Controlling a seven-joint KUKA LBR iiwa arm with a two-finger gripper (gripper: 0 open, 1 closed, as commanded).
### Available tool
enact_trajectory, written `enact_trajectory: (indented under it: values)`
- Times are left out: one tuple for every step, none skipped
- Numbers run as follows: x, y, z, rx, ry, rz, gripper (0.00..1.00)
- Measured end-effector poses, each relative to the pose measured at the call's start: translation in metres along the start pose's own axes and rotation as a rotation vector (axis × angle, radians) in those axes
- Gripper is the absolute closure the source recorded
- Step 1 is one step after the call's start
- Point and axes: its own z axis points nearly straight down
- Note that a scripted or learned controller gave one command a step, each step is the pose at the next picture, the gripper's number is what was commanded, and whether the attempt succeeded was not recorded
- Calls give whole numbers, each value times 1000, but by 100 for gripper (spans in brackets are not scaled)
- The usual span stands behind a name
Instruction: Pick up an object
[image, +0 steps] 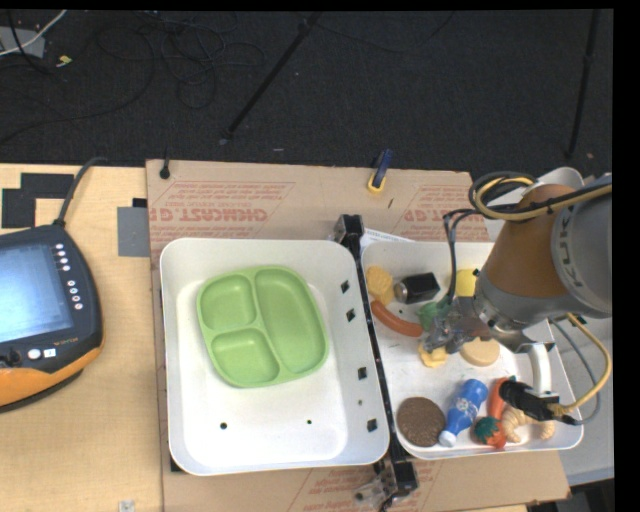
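Hovering low in the right bin (560, 440), gripper (447, 335) state impossible to tell. Sitting just beside it, a tan disc (481, 352): probably light, rigid, smooth; pinching across its 2 edges looking safest.

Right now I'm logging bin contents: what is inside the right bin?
The right bin holds a brown disc, blue bottle, red sausage, black block and small toys. The arm covers its far-right part.

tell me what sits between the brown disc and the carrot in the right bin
In the camera view, a blue and white bottle lies between the brown disc and the carrot, tilted, near the right bin's front rim.
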Motion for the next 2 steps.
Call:
enact_trajectory:
  values:
    - [-2,1,-42,-7,-2,-1,100]
    - [-12,5,-100,-10,-3,-3,100]
